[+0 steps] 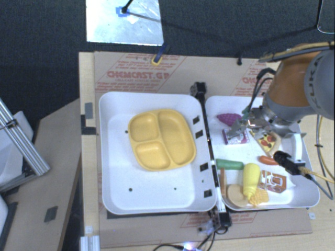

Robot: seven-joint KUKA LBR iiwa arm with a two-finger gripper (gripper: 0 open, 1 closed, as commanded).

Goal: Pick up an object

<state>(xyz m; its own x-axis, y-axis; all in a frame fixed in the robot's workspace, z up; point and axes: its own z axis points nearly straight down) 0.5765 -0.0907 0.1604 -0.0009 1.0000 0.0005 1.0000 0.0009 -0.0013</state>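
The right bin (312, 191) holds several toy foods. A purple piece (228, 118) lies at its far left, with a pink-and-white packet (235, 136) just in front of it. Further right are a pizza slice (267, 140) and a small orange-red piece (267, 160). Toward the front are a green cucumber (230, 164), a yellow bottle-like piece (252, 179), a tan disc (235, 195) and a printed carton (274, 182). My gripper (250, 120) hangs low over the far part of this bin, between the purple piece and the pizza slice, just above the packet's right end.
The left bin (115, 140) carries a yellow divided plate (159, 138). A black divider (205, 140) runs between the bins. A black connector (287, 162) with a yellow cable juts over the right bin's right side. The arm's orange band (293, 82) rises at the right.
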